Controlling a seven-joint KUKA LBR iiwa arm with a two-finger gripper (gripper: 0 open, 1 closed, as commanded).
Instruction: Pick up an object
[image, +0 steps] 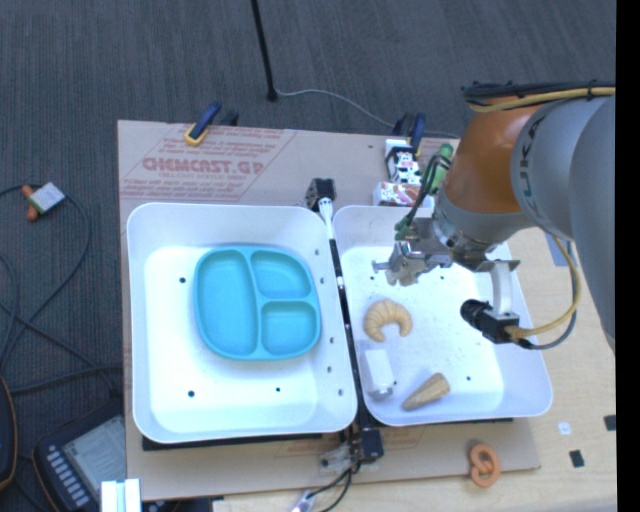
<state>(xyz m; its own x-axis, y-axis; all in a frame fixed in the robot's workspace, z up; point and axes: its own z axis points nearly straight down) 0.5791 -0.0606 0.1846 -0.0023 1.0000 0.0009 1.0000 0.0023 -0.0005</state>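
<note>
In the right bin (520, 395) lie a tan croissant (387, 318), a small white block (378, 368) and a tan cone (427, 391). My gripper (405, 270) hangs over the bin's upper middle, just above and slightly right of the croissant, apart from it. Nothing shows between its fingers. The grey arm with its orange band (490, 160) reaches in from the upper right.
The left bin (165, 400) holds a light-blue divided plate (256, 303). A black cable end (490, 318) hangs from the arm over the right bin. A small orange ring (484, 463) lies on the board in front of the bins. Clamps and small boxes sit behind them.
</note>
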